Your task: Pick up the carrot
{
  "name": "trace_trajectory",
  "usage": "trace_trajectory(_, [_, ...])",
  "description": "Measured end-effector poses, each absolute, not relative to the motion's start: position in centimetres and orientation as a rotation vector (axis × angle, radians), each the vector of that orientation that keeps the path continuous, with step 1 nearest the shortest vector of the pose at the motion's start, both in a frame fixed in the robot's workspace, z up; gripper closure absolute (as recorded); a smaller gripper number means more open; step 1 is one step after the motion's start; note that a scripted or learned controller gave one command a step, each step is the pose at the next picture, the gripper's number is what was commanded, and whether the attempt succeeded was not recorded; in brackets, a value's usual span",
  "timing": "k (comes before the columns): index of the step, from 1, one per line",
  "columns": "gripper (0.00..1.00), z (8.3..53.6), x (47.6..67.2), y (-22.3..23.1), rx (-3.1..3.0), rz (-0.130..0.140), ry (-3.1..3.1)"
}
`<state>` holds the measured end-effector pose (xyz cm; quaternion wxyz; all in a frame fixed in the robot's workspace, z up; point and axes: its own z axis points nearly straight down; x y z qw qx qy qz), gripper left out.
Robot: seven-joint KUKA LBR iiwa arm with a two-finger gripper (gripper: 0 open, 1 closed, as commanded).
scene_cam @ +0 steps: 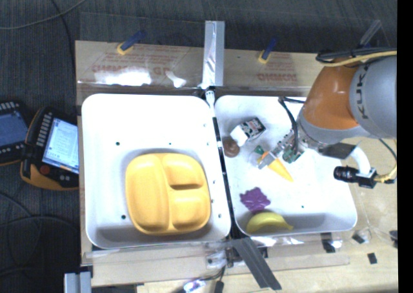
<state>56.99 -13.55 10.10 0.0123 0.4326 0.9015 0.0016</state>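
The carrot is a small yellow-orange cone with a green tuft at its upper left end. It lies in the middle of the right bin. My gripper reaches in from the right and sits low over the carrot's upper part, touching it or just above it. The gripper's body hides the spot where it meets the carrot. The grey arm with its orange band stands over the bin's upper right corner.
In the right bin there are also a white and black object, a brown round piece, a purple piece and a yellow fruit. The left bin holds a yellow divided plate.
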Motion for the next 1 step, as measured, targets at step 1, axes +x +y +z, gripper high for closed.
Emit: trace_trajectory(1, [1.0,18.37,60.97,-7.35,1.34,0.002,2.841])
